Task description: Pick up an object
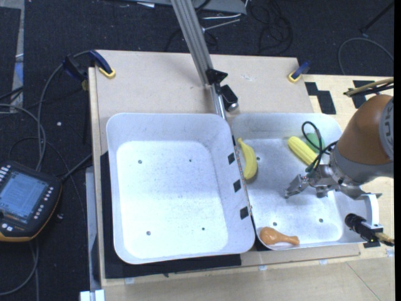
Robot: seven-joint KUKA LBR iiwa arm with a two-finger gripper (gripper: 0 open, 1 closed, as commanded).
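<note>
Here, the bench [156,83] carries two white bins side by side, the left bin [172,187] and the right bin [285,202], their inner walls touching down the middle. The arm [369,140] comes in from the right, its orange band bulking over the right bin's far-right side, and it bends down and leftward so the gripper [293,190] hangs low over the middle of the right bin's floor. Its two fingers look slightly spread, tips pointing left, with nothing pinched between them.

Three loose things lie in the right bin, all apart from the fingertips. A yellow banana [249,160] rests against the dividing wall, up and to the left of the gripper, near but not touching it. A yellow corn cob [302,149] lies tilted toward the back of the bin, just above the gripper and partly beside the wrist, with something green [312,138] tucked behind it that I cannot make out. An orange pear-shaped object [278,237] sits at the bin's front edge, below and a little left of the gripper.
</note>
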